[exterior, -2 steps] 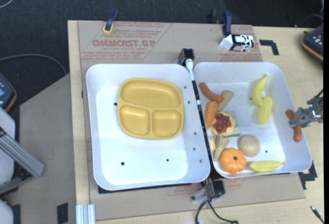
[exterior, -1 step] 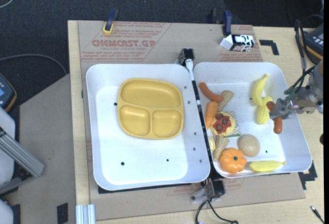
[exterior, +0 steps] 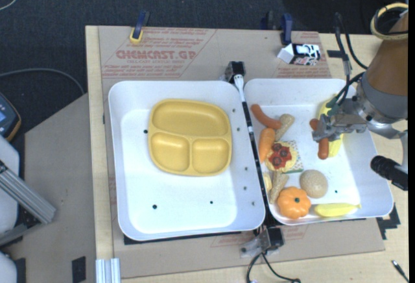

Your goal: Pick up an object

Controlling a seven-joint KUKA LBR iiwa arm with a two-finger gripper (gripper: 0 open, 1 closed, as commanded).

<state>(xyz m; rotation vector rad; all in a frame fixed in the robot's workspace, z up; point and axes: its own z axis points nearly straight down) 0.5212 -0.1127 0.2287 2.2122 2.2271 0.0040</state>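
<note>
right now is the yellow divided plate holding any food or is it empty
Empty. The yellow divided plate in the left bin shows bare compartments.

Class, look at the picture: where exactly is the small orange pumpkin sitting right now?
The pumpkin sits in the right-hand bin, near its front edge, between the beige stone-like ball and the dividing rim, with a banana just to its right.

Yellow tray [exterior: 190, 135], orange pumpkin [exterior: 294, 202]
</note>
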